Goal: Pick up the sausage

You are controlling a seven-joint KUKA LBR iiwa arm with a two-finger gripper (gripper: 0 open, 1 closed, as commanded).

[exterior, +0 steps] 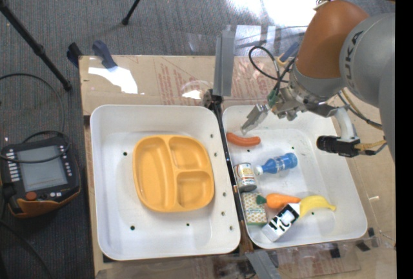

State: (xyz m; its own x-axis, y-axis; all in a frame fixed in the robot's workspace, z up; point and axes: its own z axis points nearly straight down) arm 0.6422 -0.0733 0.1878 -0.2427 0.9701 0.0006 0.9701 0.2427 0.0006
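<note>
In the right bin (352, 197) | sausage (243, 139) lying free near the back wall | pincer (253, 119) poised just above, empty (opening unclear) | likely light, smooth, rollable; best gripped mid-length.

Arm (361, 51) is showing part of "KUKA" lettering, "UKA" legible. Box (282, 221) is showing a large black mark, unreadable. Can (246, 177) label too small to read.
</note>
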